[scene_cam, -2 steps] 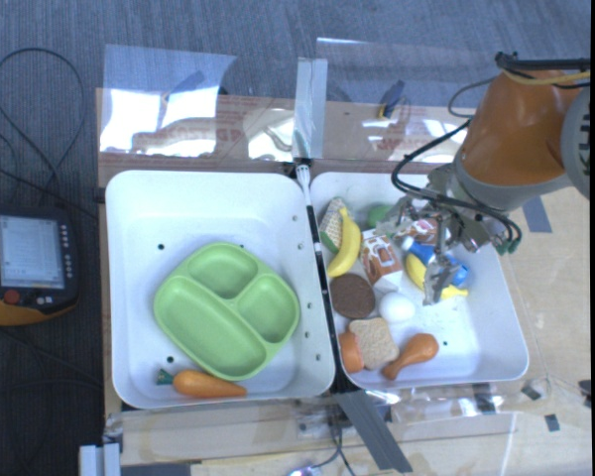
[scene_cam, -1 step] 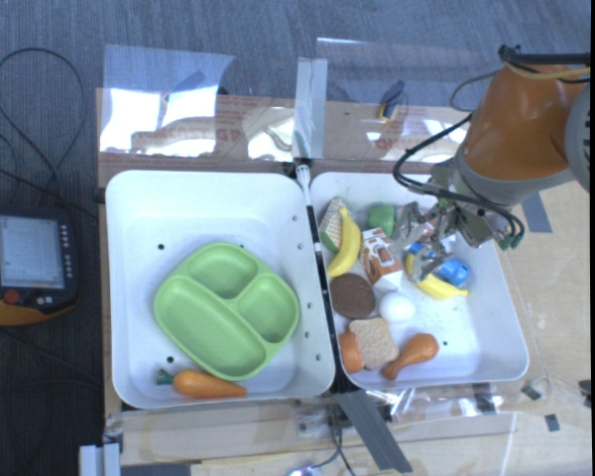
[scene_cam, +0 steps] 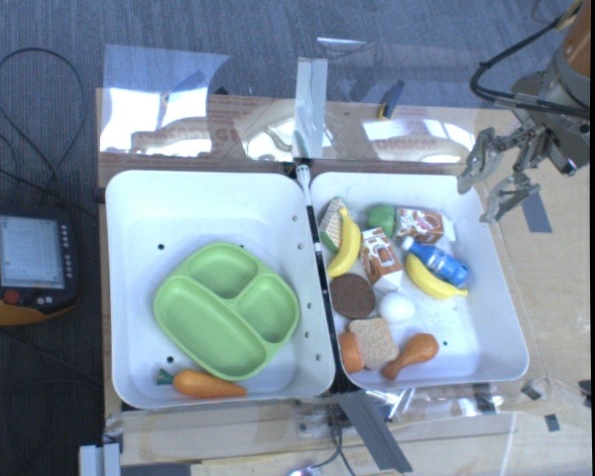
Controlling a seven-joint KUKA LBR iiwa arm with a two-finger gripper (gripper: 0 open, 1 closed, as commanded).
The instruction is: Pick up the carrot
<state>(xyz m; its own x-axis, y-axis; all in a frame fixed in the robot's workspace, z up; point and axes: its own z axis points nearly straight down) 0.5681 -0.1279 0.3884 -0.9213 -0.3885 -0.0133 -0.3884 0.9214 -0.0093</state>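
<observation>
Jaws [scene_cam: 494,184] spread apart; carrot [scene_cam: 208,384] in left bin [scene_cam: 129,266].

Bench: I see a pale wooden top [scene_cam: 555,296], bare along its right side, on a grey carpeted floor [scene_cam: 40,107].
Left bin: I read a shallow white bin [scene_cam: 129,256] sitting flat on the bench, touching its neighbour along the middle edge.
Right bin: I see a second white bin [scene_cam: 501,335] just beside it, also flat on the bench.
Back edge: clear plastic sheeting [scene_cam: 178,117] lies behind both bins.
Floor, left: I make out a teach pendant [scene_cam: 25,261] with a black cable [scene_cam: 40,67].
</observation>
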